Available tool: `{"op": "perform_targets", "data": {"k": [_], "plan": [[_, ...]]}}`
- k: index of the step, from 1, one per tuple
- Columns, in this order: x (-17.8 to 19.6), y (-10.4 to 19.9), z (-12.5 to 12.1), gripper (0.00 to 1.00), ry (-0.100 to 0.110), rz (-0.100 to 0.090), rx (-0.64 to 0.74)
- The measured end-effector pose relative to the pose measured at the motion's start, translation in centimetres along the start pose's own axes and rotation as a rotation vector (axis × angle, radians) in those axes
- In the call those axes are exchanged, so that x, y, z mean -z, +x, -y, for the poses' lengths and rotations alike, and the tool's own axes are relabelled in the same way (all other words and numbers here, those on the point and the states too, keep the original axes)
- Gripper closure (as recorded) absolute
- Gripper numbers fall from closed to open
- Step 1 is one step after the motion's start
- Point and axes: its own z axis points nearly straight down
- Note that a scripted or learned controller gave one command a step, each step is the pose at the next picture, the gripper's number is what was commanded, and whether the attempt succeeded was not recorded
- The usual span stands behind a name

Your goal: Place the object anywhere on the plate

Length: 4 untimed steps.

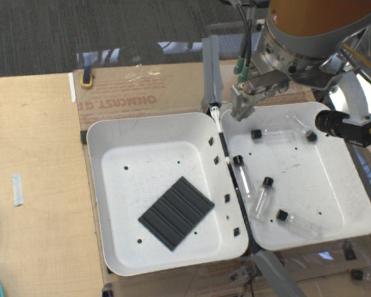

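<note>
The tool [242, 108] is poised above the right bin's [349, 220] far-left corner; whether it is open cannot be told. Clear vials [263, 196] are scattered below.

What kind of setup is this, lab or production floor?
Looks like a robotics lab test bench, probably for pick-and-place trials. Two shallow white bins sit side by side on cardboard; clear black-capped vials lie scattered in the right one, a dark ribbed plate in the left.
</note>
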Motion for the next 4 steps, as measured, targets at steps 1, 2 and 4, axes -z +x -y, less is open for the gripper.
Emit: {"op": "perform_targets", "data": {"k": [1, 2, 4], "plan": [[-8.2, 2.8, 3.5, 1.00, 0.000, -0.001, 0.538], [-7.1, 0.4, 4.2, 1.00, -0.005, 0.002, 0.925], [-18.1, 2.3, -3.1, 1.00, -0.003, 0.000, 0.986]]}}
